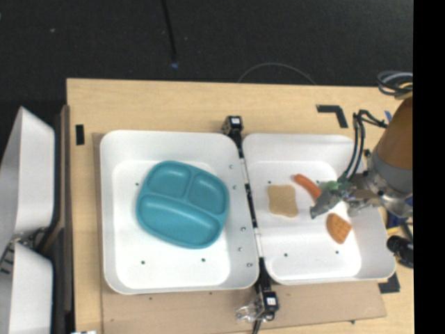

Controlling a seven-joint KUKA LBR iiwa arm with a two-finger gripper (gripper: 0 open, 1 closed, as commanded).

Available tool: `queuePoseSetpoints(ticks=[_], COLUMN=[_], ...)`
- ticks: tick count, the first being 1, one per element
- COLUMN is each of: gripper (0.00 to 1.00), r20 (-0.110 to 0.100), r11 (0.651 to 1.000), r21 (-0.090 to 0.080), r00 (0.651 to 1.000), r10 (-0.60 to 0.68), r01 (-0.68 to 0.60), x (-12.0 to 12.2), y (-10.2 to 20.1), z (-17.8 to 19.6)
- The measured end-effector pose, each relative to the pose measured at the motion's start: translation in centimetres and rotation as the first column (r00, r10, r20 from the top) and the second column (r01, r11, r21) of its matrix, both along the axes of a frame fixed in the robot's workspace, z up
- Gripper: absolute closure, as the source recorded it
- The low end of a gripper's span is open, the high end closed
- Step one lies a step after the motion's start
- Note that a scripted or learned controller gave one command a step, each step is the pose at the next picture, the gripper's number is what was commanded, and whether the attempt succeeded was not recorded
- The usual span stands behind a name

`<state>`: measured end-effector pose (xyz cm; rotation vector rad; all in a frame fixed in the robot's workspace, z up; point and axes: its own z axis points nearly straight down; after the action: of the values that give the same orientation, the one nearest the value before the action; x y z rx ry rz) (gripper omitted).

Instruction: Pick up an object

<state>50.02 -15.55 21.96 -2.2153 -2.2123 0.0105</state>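
Observation:
The right bin point(306, 270) holds a tan bread-like slice point(282, 200), a thin orange-red carrot-like piece point(305, 184) and a rounded orange piece point(338, 227). My gripper point(322, 203) hangs over the right bin, reaching in from the right, between the carrot-like piece and the rounded orange piece. Its grey fingers point left and down, with a green part just behind them. Nothing shows between the fingers. The tan slice lies just left of the fingertips.
The left bin point(122, 263) holds a teal divided plate point(183, 203). Black clamps point(233, 124) sit at the seam between the bins, at the back and front. Cables run at the right by the arm point(398, 145).

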Motion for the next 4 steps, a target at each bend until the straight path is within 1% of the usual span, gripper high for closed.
queuePoseSetpoints(ticks=[1, 2, 3, 4], gripper=[0.00, 0.00, 0.00, 0.00], r20=[0.014, 0.011, 0.009, 0.011], r11=[1.000, 1.000, 1.000, 1.000], r21=[-0.003, -0.005, -0.004, -0.005], r00=[1.000, 1.000, 1.000, 1.000], r10=[0.004, 0.000, 0.000, -0.001], r01=[-0.004, 0.000, 0.000, 0.001], x=[0.3, 1.0, 0.2, 0.2], y=[0.0, 0.1, -0.8, -1.0], z=[0.7, -3.8, -8.9, -12.0])
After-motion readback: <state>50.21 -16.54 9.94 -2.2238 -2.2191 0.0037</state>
